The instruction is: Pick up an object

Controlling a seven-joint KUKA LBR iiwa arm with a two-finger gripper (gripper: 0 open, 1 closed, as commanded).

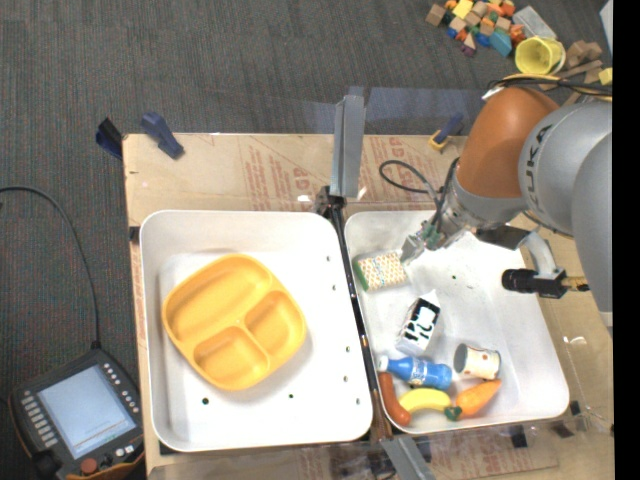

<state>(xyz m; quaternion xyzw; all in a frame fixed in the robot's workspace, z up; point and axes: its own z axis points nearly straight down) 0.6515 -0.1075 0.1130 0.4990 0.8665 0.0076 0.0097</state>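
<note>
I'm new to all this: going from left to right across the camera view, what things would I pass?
Screen pendant → yellow divided plate → checkered block → black-and-white box → small cup → grey arm with orange band.

Grey arm [575,163], orange band, black cable.

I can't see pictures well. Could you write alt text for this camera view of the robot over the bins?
A grey and orange robot arm reaches from the right over the right bin, its gripper beside a dotted sponge. Nearer the front lie a black-and-white box, blue bottle, banana, carrot and cup. The left bin holds a yellow divided plate.
</note>
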